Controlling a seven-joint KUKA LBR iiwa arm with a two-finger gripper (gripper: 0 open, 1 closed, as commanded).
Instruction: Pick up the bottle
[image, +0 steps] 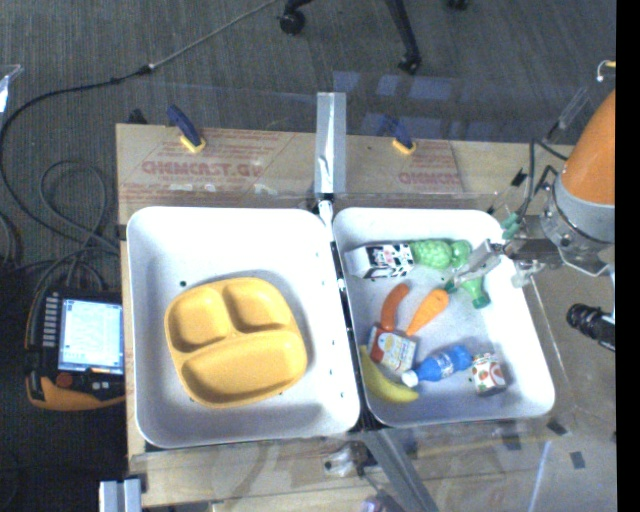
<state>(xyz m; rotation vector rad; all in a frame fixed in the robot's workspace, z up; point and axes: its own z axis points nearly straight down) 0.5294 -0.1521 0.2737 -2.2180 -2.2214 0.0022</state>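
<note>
Blue plastic is what I look for first: the small blue bottle with a white cap (437, 366) lies on its side near the front edge of the right-hand shallow white bin (535, 375), cap end pointing toward the left. Its cap touches, or nearly touches, a yellow banana (385, 385) curled along that bin's front left corner. Just above the banana sits a small red-and-white carton (393, 349), and at the bottle's other end a little white cube with red spots (487, 373) rests beside it.

Further back in the same bin I see an orange carrot (428, 309) lying at a slant, a smaller orange-red piece (394, 301) to its left, a black-and-white cow-patterned carton (387, 260) near the back edge, and a lumpy green toy (441, 251) next to that.

My end effector (482, 262) hangs over the back right part of this bin, close to the green toy and well apart from the bottle. I cannot tell from this view whether it is open or closed, and I see nothing held in it.

On the worktop's left side, the other shallow white bin (150, 250) carries a yellow divided plastic plate (236, 338).
</note>
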